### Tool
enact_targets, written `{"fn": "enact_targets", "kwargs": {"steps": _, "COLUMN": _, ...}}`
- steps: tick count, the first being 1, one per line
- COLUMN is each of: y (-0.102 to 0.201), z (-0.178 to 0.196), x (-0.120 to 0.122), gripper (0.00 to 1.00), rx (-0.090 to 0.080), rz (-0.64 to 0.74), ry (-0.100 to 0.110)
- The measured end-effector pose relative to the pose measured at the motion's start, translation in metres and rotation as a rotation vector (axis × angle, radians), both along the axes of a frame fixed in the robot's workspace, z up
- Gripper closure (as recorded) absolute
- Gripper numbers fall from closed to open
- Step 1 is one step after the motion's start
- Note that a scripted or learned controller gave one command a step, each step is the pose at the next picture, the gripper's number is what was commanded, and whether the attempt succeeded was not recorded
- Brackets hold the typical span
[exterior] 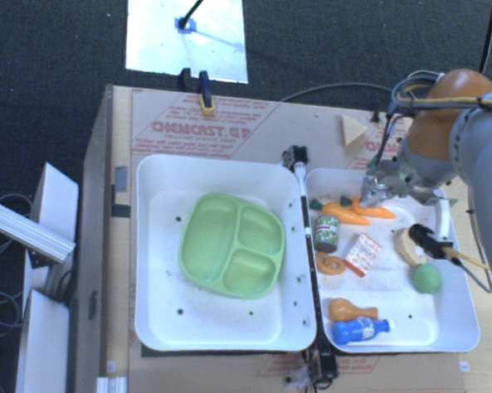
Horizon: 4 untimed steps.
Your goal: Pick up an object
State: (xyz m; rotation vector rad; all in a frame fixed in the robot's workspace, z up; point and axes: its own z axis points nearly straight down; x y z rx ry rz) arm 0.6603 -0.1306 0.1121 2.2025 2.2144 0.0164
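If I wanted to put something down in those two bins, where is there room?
Left bin: bare strips around the green divided plate, widest along its near edge. Right bin: one bare patch between green ball and blue bottle; crowded around the carrots, by the hand.

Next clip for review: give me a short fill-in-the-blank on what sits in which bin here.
1. The green divided plate lies in the ____ bin.
2. The blue bottle lies just below the ____ chicken drumstick.
3. The gripper hovers above the ____ at the right bin's far end.

Missing words: left; orange; carrots
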Motion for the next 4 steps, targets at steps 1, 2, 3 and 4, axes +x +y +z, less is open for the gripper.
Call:
{"fn": "enact_targets", "kwargs": {"steps": 1, "y": 0.0, "z": 0.0, "x": 0.0, "gripper": 0.0, "rx": 0.0, "rz": 0.0, "ry": 0.001}}
{"fn": "enact_targets", "kwargs": {"steps": 2, "y": 0.036, "z": -0.022, "x": 0.012, "gripper": 0.0, "rx": 0.002, "rz": -0.001, "ry": 0.006}}
{"fn": "enact_targets", "kwargs": {"steps": 3, "y": 0.023, "z": -0.027, "x": -0.013, "gripper": 0.0, "rx": 0.005, "rz": -0.004, "ry": 0.019}}
{"fn": "enact_targets", "kwargs": {"steps": 4, "y": 0.023, "z": -0.016, "x": -0.013, "gripper": 1.0, "rx": 0.005, "rz": -0.002, "ry": 0.019}}
